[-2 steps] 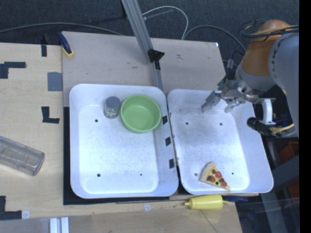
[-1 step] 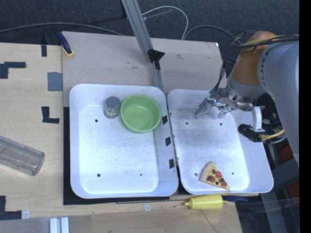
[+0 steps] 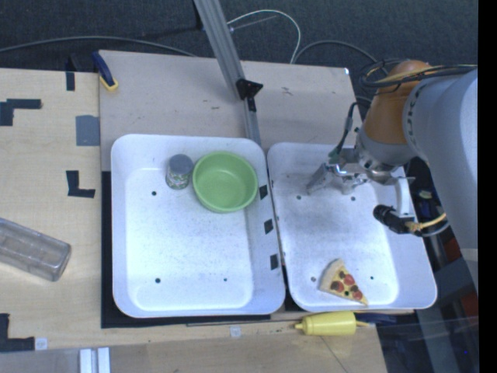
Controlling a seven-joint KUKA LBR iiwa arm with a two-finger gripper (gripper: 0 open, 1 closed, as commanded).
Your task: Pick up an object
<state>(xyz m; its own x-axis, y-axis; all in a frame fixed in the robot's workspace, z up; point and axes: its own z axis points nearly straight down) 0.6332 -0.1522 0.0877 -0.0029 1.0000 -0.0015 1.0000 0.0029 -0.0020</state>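
Note:
A toy pizza slice [image 3: 342, 281] lies near the front of the right bin [image 3: 311, 224]. In the left bin [image 3: 140, 255], a green bowl [image 3: 224, 181] sits at the back right, with a small grey can [image 3: 179, 171] just to its left. My gripper [image 3: 335, 177] hangs over the back of the right bin, well behind the pizza slice. Its fingers [image 3: 317, 182] are spread apart with nothing between them.
A yellow mustard bottle [image 3: 329, 324] lies on the bench just in front of the right bin. A clear plastic container [image 3: 31, 249] rests at the far left. A metal pole [image 3: 225, 53] slants down to the back edge between the bins.

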